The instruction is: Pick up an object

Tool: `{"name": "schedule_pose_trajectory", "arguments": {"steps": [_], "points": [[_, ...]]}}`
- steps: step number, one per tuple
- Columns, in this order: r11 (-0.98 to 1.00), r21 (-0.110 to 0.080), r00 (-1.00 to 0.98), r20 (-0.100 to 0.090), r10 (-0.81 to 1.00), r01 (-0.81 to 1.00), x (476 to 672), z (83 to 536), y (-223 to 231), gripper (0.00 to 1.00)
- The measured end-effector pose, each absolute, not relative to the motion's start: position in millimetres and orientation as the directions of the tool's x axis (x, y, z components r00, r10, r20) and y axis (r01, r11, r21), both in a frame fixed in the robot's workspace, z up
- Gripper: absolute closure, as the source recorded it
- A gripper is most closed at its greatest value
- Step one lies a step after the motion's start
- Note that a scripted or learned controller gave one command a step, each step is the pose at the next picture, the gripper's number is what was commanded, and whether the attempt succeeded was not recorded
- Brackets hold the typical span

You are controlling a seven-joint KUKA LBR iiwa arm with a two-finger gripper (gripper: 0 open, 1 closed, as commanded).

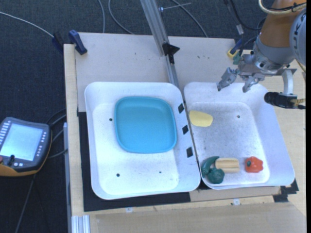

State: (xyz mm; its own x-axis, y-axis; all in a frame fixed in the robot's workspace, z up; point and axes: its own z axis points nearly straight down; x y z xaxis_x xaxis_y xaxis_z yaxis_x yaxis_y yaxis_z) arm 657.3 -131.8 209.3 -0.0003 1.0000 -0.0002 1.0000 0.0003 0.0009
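My gripper (236, 82) hangs with jaws spread apart, nothing between them, above the far rim of the right bin (272, 115). Below lie a yellow piece (200, 119) by the bin's left wall, and along its near edge a green pepper (213, 170), a tan block (227, 165) touching it, and a red pepper (253, 164).

Two white bins, the left bin (99, 178) and the right bin (277, 130), both speckled with dark flecks, on a pale tan desk (121, 57). A turquoise plate (145, 124) sits in the left one. In the right: a yellow piece (200, 119) by its left wall, then along the near edge a dark green vegetable (212, 170), a beige block (227, 165) and a red-orange pepper (253, 164). The grey pincer (237, 81) hangs under an orange-banded arm (286, 13).
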Motion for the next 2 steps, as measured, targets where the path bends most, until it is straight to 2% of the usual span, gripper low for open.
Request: {"name": "schedule_pose_trajectory", "arguments": {"steps": [2], "points": [[0.0, -0.003, 0.0, 0.0, 1.0, 1.0, 659.0, 112.2, -149.3, 0.0]]}}
